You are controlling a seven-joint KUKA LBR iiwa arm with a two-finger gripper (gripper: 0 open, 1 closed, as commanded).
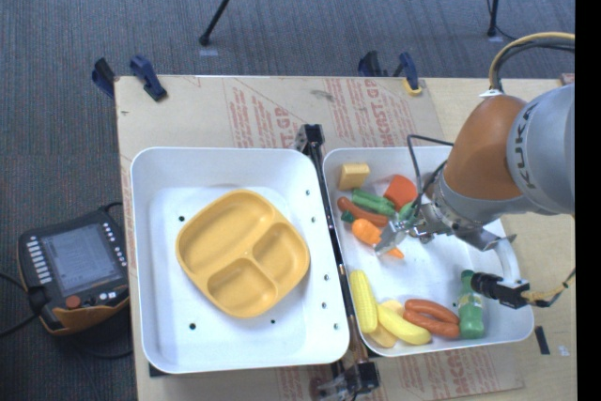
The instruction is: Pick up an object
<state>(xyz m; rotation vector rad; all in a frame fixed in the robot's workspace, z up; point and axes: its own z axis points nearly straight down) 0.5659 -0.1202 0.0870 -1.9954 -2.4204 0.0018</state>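
Robot arm lowers its tool (402,230) into a bin of toy food.

The tool's fingers stand apart over an orange carrot (368,232) in the right bin (488,331), clamped on nothing. A clean pick likely means centring on one piece and closing squarely, clear of the crowding green bean (374,202) and sausage (362,213) just beside it. That bin also holds a cheese block (354,176), corn (363,300), banana (402,325) and hot dog (431,316). The left bin (160,333) holds a yellow divided plate (242,253).
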